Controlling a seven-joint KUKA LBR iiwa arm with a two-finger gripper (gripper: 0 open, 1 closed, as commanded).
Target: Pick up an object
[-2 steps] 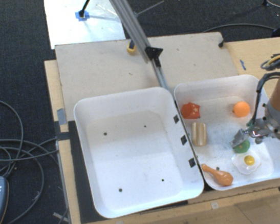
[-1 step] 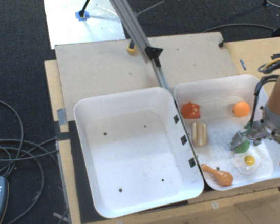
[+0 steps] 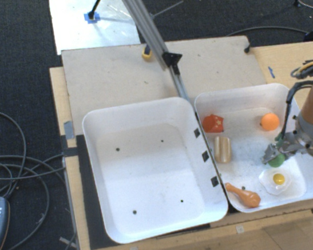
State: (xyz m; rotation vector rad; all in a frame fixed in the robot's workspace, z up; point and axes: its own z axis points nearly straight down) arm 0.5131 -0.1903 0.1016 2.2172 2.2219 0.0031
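Pincer (image 3: pixel 274 156) low in the right bin (image 3: pixel 239 97), at a green object (image 3: pixel 276 161) near its right wall; finger state unclear. Grasp step; next needs firm closure, straight lift.

I see the wooden bench (image 3: pixel 69 162) carrying a pale board (image 3: pixel 115 75). Two white bins rest on it: the right bin (image 3: pixel 239 97) touches the left bin (image 3: pixel 95 121), which lies just below the board's middle.
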